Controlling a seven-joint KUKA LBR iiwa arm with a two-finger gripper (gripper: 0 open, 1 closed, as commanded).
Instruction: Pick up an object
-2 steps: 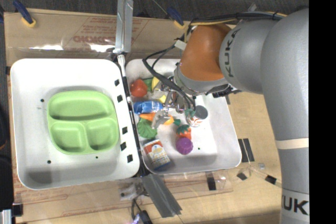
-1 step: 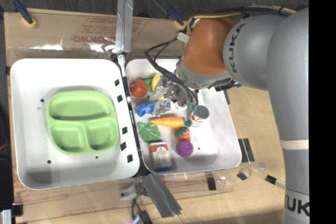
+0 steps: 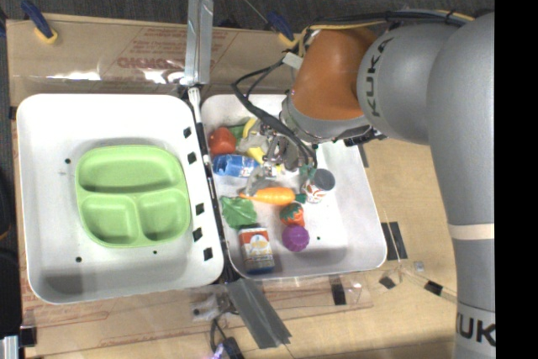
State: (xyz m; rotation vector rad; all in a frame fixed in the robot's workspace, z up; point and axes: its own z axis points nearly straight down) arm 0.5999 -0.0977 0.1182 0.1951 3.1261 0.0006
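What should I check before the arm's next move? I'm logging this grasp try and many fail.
1. Gripper down inside the right white bin, above the toys: ok.
2. An object seen between the gripper's parts: cannot tell, the wrist hides them.
3. Orange carrot-shaped toy free to grasp, lying just below the gripper: ok.
4. Crowding: not ok. The blue bottle-like toy, red round toy and carrot lie packed close.
5. Purple round toy and small box with a red label sit apart from the gripper: ok.
6. Green three-compartment plastic tray in the left white bin, out of the way: ok.
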